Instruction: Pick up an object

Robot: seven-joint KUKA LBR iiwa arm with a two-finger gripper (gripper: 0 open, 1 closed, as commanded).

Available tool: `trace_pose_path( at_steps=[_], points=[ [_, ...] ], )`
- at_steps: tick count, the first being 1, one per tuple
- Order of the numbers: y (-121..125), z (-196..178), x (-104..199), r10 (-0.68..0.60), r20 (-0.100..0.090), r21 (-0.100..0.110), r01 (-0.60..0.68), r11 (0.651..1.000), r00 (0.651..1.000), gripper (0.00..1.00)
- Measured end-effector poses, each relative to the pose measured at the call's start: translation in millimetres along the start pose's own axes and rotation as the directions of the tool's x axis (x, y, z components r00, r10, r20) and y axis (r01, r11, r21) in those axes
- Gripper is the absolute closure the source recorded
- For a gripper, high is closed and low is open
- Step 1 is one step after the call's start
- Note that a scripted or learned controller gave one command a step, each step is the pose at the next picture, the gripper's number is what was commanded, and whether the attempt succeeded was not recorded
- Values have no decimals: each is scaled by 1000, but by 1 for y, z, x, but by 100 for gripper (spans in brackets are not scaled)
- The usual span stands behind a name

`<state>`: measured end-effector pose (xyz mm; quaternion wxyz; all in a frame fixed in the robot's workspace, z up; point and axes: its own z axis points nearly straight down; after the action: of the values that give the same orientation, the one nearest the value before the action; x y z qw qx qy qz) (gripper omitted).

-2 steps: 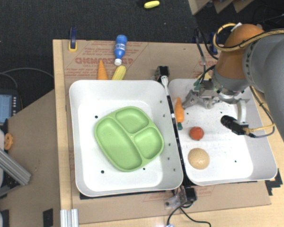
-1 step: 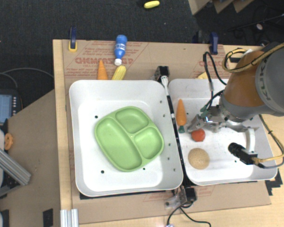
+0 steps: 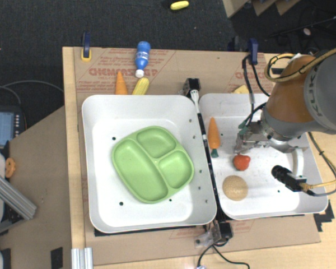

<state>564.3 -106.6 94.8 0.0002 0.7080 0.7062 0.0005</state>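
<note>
Dark carpet (image 3: 73, 10) — cardboard-topped bench (image 3: 173, 66).

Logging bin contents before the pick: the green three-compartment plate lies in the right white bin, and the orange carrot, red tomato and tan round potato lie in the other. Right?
Not quite. The camera view shows the green three-compartment plate in the left white bin. The orange carrot, red tomato and tan round potato lie in the right white bin.

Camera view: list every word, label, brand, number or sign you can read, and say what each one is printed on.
"CHEMGRASS..." or similar: large red print, upside down, on the cardboard sheet behind the left bin; only partly legible, the spelling is uncertain.
Smaller red lines above and beside it on the same cardboard: too blurred to read.
Blue and white bottle on the cardboard: any label is too small to read.
Green divided plate, both bins and the arm: no readable text.
</note>
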Motion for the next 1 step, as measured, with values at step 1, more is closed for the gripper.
trace_pose_path(
  at_steps=[1],
  points=[
    [0,1,0,0,0,0,0,1000,1000,0]
  ],
)
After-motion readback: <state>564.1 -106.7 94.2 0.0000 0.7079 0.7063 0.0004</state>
